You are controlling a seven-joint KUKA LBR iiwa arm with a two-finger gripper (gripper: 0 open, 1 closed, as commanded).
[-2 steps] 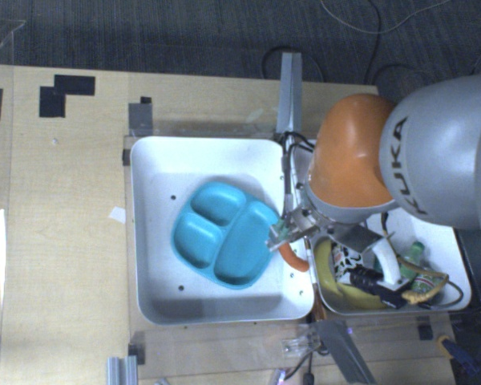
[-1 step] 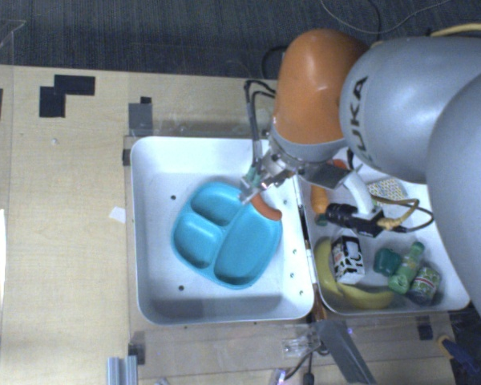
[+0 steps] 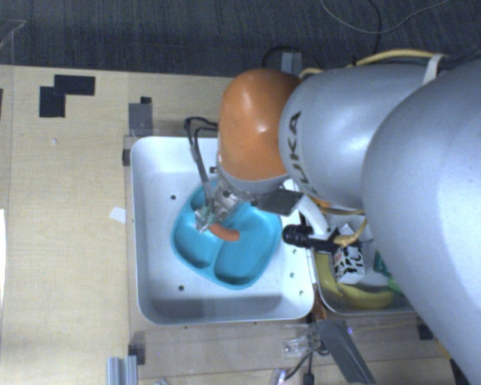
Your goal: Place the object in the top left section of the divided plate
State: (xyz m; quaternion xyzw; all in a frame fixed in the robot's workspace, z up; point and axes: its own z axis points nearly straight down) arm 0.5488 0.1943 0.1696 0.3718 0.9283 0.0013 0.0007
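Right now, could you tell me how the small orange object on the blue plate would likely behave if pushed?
The orange object looks short and rounded like a sausage, so it may roll. It seems small beside the blue divided plate, so probably light. The plate's raised dividers would likely stop it.

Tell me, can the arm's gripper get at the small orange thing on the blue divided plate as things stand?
Probably yes. The gripper hangs right over the blue divided plate in the left bin, with the small orange object just beside its tip. Nothing lies between them. I cannot tell whether it already touches the object.
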